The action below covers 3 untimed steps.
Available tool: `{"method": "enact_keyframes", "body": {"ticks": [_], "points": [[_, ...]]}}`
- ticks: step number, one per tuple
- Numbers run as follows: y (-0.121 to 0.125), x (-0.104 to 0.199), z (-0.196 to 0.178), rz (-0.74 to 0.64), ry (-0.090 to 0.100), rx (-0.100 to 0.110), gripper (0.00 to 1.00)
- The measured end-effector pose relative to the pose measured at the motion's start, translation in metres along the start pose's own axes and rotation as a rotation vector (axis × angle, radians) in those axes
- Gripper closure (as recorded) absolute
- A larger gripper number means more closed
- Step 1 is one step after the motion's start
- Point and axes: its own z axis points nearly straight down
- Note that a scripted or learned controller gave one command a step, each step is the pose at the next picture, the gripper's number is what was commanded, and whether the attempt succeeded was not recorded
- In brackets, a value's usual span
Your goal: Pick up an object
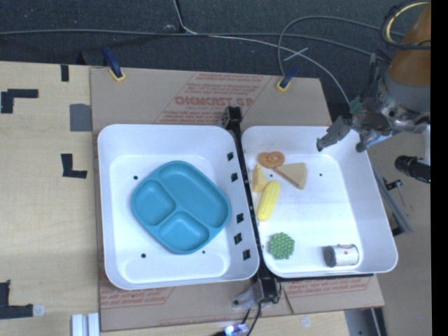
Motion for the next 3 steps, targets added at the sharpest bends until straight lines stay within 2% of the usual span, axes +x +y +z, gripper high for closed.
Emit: {"method": "enact_keyframes", "body": {"ticks": [1,2,3], "points": [[0.002,0.0,-0.007,-0.003,-0.002,-0.011,0.0],[0.006,0.004,0.038,-0.004,-0.002,-0.008,0.0],[0.006,0.004,0.103,-0.003,-0.002,-0.005,0.0]]}}
